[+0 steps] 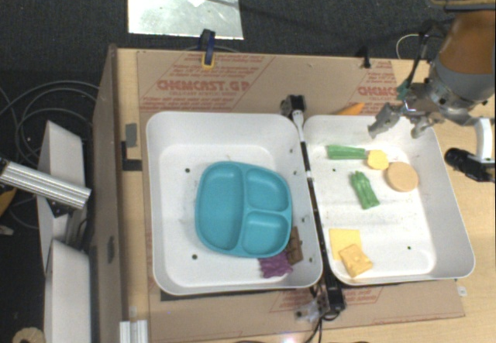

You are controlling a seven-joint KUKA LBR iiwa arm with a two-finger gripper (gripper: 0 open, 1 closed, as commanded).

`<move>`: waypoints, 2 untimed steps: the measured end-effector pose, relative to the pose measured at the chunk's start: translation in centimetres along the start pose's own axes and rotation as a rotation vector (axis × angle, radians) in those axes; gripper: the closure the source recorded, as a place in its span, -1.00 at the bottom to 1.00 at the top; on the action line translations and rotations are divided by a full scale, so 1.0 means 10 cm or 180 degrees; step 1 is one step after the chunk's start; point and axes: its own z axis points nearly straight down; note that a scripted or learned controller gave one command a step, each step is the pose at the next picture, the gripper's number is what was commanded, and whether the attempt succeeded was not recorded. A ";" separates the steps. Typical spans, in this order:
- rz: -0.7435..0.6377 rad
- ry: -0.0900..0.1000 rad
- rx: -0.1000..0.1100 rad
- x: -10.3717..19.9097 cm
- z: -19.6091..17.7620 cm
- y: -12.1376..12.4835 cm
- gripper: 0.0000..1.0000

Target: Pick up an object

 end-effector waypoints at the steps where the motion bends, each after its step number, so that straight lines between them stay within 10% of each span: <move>1: 0.0006 0.0009 0.0032 0.04 1.53 -0.34 -1.00; 2: 0.0002 -0.0002 -0.0011 0.03 1.34 -0.30 1.00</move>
